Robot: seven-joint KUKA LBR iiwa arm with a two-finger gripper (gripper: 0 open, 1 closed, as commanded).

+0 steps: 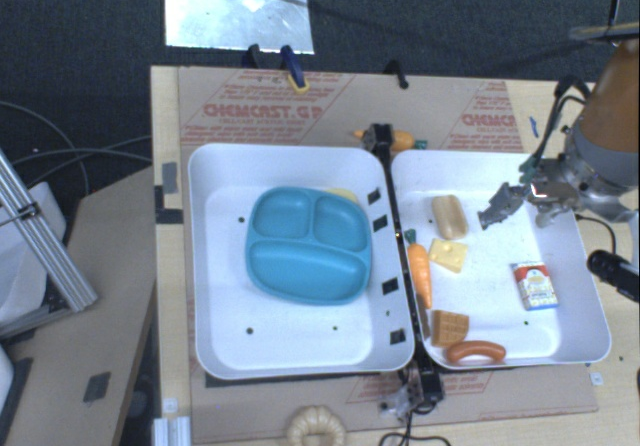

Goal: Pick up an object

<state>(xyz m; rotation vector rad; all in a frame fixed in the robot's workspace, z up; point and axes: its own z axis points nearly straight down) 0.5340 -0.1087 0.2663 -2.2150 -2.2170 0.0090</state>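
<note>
Cardboard (420, 99) covers the bench under two white bins. At left-centre, the left bin (215, 264) holds a blue tray (308, 244). Right of the divider, the right bin (575, 319) contains a bread roll (449, 216), a cheese wedge (449, 255), a carrot (421, 274), a waffle (449, 327), a sausage (476, 352) and a small carton (535, 286). At upper right, the gripper (497, 207) hangs over this bin near the roll, grasping nothing; whether its fingers are apart, I cannot tell.

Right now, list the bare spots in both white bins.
Left bin: floor free along the front, below the blue divided plate. Right bin: free between the orange carrot and the small red-and-white carton. Crowded along the divider.
</note>
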